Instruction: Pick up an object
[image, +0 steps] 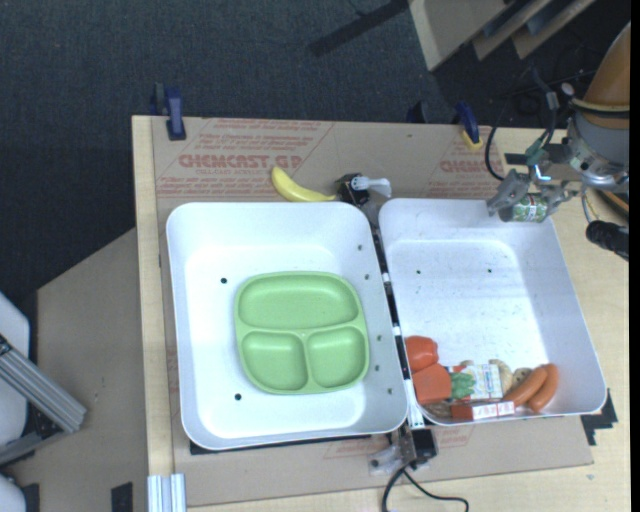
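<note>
The grey two-finger gripper (522, 196) hangs at the far right corner of the right-hand shallow white bin (480, 255), just above its back rim. Between its fingers (508, 197) sits a small greenish, label-wrapped object (533, 209); the fingers appear to be pinching it, though the view is too small to be sure how firmly.

The remaining candidates lie well apart from the gripper, heaped in the near corner of the same bin: a red pepper-shaped toy (421, 352), an orange-red block (432, 384), a small printed white packet (487, 381) and an orange sausage-shaped toy (540, 387). The left-hand white bin (200, 240) holds a green three-compartment plastic plate (300, 332). A yellow toy banana (300, 189) lies on the cardboard-covered bench (240, 150) behind that bin.

If the pinch is real, the step in hand is the lift. It goes best straight up and slowly, keeping the squeeze steady, so the object clears the bin's rim without being knocked loose. A small, rounded item held near the fingertips could easily swivel or slip, so sideways travel should wait until it is well above the wall.
</note>
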